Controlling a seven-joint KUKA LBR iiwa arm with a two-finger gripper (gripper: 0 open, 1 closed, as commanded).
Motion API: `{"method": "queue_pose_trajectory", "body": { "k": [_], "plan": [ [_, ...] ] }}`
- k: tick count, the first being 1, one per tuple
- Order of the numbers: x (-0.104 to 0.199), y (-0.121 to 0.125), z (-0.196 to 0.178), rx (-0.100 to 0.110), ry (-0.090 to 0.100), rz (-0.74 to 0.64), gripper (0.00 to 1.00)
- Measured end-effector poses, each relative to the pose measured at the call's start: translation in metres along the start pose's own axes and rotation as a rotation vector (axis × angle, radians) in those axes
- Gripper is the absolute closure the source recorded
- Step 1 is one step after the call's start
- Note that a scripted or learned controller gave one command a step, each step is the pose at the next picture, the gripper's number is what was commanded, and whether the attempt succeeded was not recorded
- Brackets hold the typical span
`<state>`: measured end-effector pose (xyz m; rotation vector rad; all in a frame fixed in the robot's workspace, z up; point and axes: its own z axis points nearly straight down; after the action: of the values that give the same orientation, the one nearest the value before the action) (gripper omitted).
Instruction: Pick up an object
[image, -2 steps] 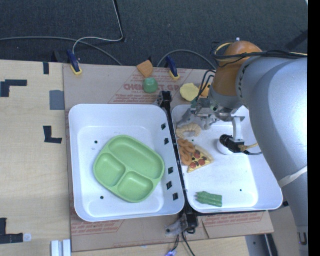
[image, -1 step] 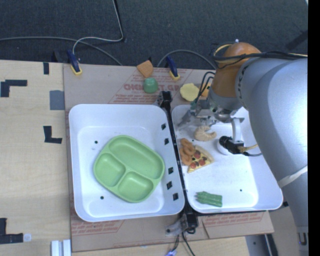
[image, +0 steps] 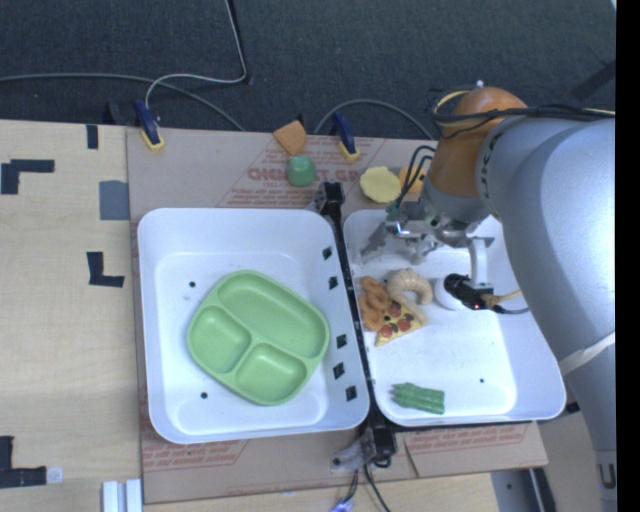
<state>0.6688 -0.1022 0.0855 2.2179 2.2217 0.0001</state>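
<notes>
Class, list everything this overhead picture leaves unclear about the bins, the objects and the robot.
All in the camera view:
1. The yellow object: its right side is hidden by the arm.
2. The right bin: its far right part is covered by the arm.
3. The claw: whether it touches anything is too blurred to tell.
4. The small green item: too small to identify.

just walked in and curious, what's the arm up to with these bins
The grey arm's gripper is low over the back of the right bin, just behind a toy croissant and pizza slice. A green piece lies nearer the front. Nothing is visibly held. The left bin holds a green divided plate.
</notes>
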Motion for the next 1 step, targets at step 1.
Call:
{"method": "queue_pose_trajectory", "body": {
  "k": [1],
  "plan": [
    [0.0011, -0.0605, -0.0009, 0.0, 0.0, 0.001, 0.0]
  ]
}}
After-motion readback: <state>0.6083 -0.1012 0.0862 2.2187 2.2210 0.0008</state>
